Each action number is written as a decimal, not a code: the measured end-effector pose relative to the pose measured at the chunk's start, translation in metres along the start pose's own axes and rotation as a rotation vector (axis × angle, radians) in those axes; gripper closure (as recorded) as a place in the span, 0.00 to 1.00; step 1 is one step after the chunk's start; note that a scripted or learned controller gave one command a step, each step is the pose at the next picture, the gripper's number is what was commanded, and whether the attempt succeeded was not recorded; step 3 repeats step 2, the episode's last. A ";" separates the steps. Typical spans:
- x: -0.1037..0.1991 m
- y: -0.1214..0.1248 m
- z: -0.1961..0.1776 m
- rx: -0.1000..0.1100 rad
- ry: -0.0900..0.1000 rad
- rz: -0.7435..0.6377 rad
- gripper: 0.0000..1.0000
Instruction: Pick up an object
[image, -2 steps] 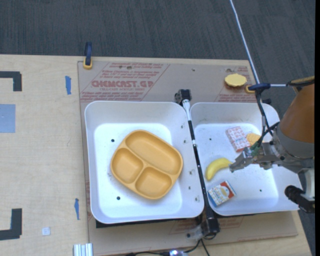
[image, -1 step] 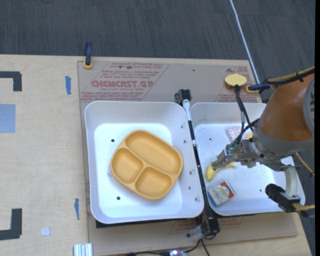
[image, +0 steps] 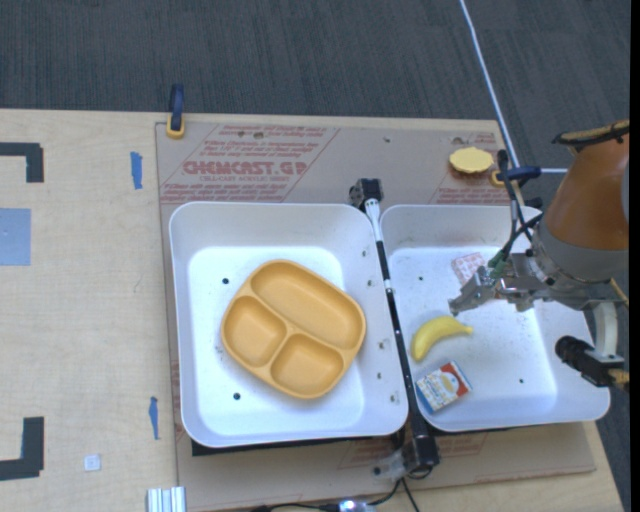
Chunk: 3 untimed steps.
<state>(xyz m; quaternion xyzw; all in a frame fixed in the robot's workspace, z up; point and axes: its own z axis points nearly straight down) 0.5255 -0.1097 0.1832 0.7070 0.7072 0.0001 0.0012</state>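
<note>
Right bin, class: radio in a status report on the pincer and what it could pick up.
Pincer low in the right bin, just above the banana. Nothing seen gripped. Small carton near the front wall, packet behind.

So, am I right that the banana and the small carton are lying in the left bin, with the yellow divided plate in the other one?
Not quite: the camera view shows the banana and the small carton lying in the right bin, below the gripper. The yellow divided plate is indeed in the other one, the left bin.
</note>
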 end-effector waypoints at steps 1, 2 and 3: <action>0.030 -0.043 -0.024 0.003 0.003 -0.001 1.00; 0.084 -0.045 -0.048 -0.002 0.002 -0.001 1.00; 0.084 -0.045 -0.048 -0.002 0.002 -0.001 1.00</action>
